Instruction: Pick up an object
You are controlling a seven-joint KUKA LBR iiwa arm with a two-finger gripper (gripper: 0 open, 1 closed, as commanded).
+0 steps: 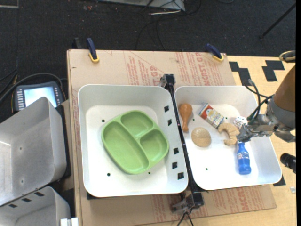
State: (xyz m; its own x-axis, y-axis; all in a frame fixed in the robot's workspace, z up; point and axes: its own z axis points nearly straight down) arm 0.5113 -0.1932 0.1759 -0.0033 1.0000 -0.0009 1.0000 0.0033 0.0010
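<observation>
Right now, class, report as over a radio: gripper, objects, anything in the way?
Gripper low in right bin, over wooden piece. Blue bottle just below it. White die and small carton crowd close.

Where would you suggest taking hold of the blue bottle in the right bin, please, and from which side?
Grip the blue bottle across its body, near the middle, coming straight down from above. It lies flat on the right bin floor, its long axis running toward and away from the camera, so jaws closing across its narrow width should seat. The gripper is just beyond its far end.
</observation>
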